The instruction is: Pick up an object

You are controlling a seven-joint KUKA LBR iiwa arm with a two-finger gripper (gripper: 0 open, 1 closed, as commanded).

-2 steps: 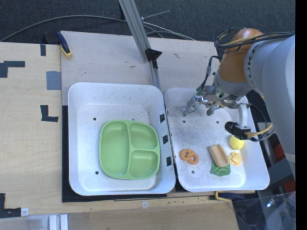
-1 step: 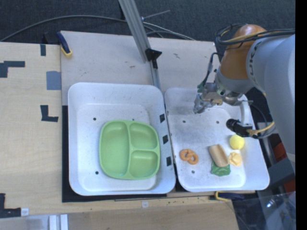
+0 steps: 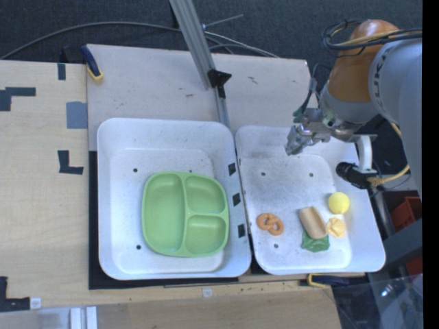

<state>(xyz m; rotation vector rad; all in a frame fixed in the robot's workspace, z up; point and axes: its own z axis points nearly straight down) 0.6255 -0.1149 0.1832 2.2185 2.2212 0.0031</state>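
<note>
So, grey arm with the orange band reaching in from the right, gripper [image 3: 299, 142] over the upper left part of the right bin [image 3: 274, 197], nothing pinched. Fingers too small and blurry, cannot tell if spread or pressed together. Down near the bin's front: orange pretzel [image 3: 270, 223], tan bread roll [image 3: 312, 222] lying on a green leafy piece [image 3: 315, 243], yellow ball [image 3: 338, 202], small yellow chunk [image 3: 336, 227] just below it. Green divided plate [image 3: 185, 213] sitting in the left bin [image 3: 116, 204]
</note>
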